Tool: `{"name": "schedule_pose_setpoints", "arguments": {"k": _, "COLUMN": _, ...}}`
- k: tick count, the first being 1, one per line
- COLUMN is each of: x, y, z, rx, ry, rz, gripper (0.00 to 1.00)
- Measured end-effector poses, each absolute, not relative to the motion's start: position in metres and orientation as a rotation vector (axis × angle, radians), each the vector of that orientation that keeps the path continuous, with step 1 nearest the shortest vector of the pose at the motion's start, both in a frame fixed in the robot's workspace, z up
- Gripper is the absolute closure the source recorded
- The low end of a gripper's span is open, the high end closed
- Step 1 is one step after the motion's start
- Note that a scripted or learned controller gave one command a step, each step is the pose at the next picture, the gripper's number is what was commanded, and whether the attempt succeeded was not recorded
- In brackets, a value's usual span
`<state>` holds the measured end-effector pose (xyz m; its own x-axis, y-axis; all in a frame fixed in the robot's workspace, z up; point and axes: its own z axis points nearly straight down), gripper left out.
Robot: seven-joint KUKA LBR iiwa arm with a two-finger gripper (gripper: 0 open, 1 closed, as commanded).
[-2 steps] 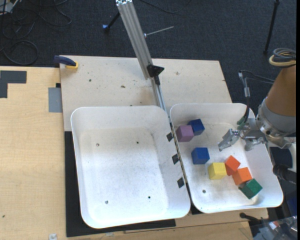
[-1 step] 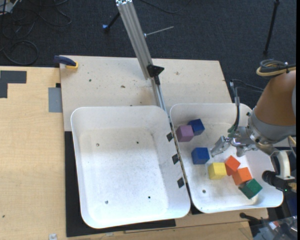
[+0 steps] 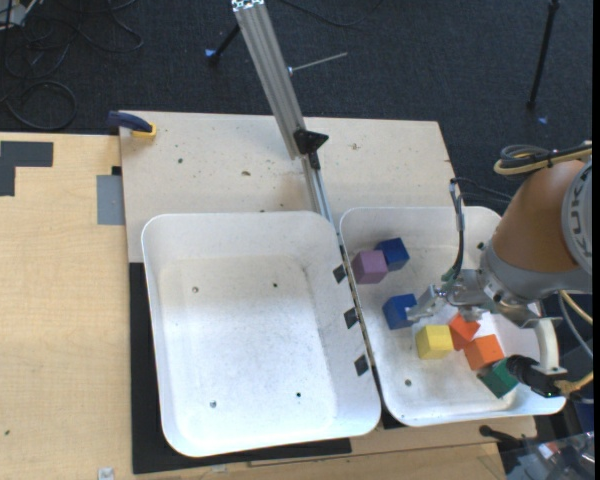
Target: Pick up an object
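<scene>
- The gripper (image 3: 432, 306) is low in the right bin (image 3: 420, 408), fingers reaching toward nine o'clock; I cannot tell from here how the fingers stand.
- A blue cube (image 3: 400, 310) sits right at the fingertips, touching or nearly so.
- A yellow cube (image 3: 433, 341) lies at five o'clock of it.
- A purple cube (image 3: 370, 264) and a second blue block (image 3: 392, 252) sit toward twelve.
- Orange blocks (image 3: 475, 342) and a green block (image 3: 498, 377) crowd under the wrist.
- The left bin (image 3: 180, 258) lies alongside.
</scene>
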<state>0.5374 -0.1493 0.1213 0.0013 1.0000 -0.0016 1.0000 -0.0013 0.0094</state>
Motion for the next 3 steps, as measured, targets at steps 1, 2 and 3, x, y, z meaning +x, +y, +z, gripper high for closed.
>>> {"name": "schedule_pose_setpoints", "arguments": {"k": 1, "x": 0.538, "y": -0.151, "z": 0.133, "rx": 2.223, "ry": 2.208, "rz": 0.012, "gripper": 1.0}}
{"name": "schedule_pose_setpoints", "arguments": {"k": 2, "x": 0.531, "y": -0.153, "z": 0.193, "rx": 2.219, "ry": 2.221, "rz": 0.002, "gripper": 1.0}}
{"name": "schedule_pose_setpoints", "arguments": {"k": 3, "x": 0.531, "y": -0.154, "z": 0.256, "rx": 2.218, "ry": 2.219, "rz": 0.004, "gripper": 1.0}}
